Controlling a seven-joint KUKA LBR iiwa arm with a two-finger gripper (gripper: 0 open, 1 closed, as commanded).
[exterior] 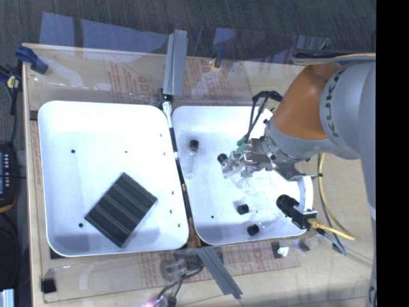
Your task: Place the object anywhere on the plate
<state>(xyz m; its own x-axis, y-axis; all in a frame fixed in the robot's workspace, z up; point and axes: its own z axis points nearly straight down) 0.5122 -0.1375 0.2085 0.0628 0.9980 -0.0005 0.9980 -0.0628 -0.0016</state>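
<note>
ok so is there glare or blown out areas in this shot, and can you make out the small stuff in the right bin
In the camera view the left bin is overexposed, near pure white, though the dark ribbed plate stays crisp; the right bin holds small dark pieces and clear ones too washed out to identify; the gripper looks cluttered and soft.
</note>
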